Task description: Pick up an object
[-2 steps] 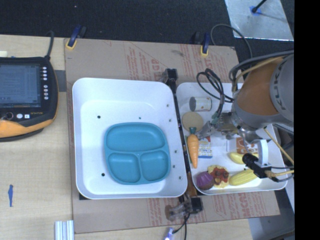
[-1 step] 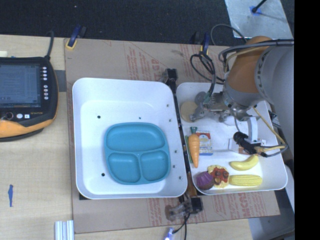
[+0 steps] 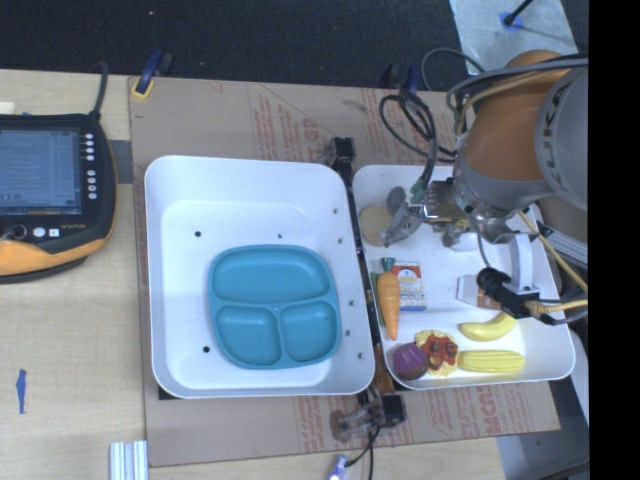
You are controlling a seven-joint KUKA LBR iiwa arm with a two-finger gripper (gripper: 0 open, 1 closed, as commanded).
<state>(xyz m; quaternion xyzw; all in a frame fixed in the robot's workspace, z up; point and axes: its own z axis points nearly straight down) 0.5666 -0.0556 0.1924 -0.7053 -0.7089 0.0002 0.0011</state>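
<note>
In the right bin [image 3: 560, 368], your tool [image 3: 400, 218] hangs above the carrot [image 3: 388, 305], lying lengthwise toward it; its grip state I cannot tell.

A blue divided plate [image 3: 272, 304] lay in the left bin [image 3: 170, 268]. In the right bin [image 3: 560, 353], low in the frame, sat a carrot [image 3: 387, 304], a small carton [image 3: 409, 285], a banana [image 3: 487, 328], corn [image 3: 490, 363] and a purple vegetable [image 3: 408, 360]. The gripper [image 3: 403, 218] hung over that bin's upper left corner.
</note>
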